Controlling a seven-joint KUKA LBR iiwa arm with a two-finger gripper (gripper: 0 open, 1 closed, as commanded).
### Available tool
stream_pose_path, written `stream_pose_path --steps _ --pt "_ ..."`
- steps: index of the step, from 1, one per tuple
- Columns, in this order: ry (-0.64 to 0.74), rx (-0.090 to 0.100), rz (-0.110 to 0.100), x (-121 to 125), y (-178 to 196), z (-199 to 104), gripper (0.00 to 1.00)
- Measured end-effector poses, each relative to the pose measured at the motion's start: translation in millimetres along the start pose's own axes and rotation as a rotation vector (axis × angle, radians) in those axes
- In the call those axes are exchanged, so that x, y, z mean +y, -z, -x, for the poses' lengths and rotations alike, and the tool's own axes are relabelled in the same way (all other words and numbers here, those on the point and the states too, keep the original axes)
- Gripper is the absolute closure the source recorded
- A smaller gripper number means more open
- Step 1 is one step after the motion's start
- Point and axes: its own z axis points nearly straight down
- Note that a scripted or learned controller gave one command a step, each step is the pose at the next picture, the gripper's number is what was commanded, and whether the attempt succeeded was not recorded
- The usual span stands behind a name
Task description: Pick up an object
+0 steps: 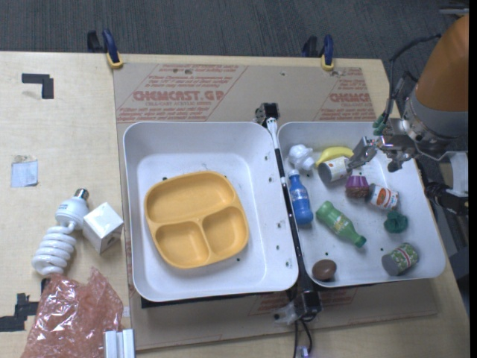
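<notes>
**K:** Bench status: two white bins side by side on cardboard, dark carpet behind. Left bin point(134, 200) holds a yellow divided plate point(197, 218). Right bin point(428, 263) has all the clutter.

**M:** Where's the gripper?

**K:** Gripper point(376, 149) is at the right bin's upper right, above the small can point(332, 170) and just beside the banana point(335, 154). Jaws look slightly parted, nothing between them.

**M:** So no pick yet?

**K:** Looks that way. Everything lies on the bin floor: blue bottle point(301, 201), green bottle point(339, 224), purple item point(358, 186), green can point(400, 259). Nearest candidates look like the small can or the banana.

**M:** What's left?

**K:** The whole task, I'd say: descend, close, lift. Items sit crowded there, so a bad grasp is possible.
</notes>
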Motion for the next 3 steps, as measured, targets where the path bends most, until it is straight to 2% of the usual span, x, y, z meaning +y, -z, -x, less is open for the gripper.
stream_pose_path --steps 1,2,3 --pt "-0.001 0.001 0.000 37 -140 7 0.00" --pt "-0.004 0.000 -0.002 37 -131 8 1.00" --pt "0.001 0.000 0.001 37 -13 -52 1.00"
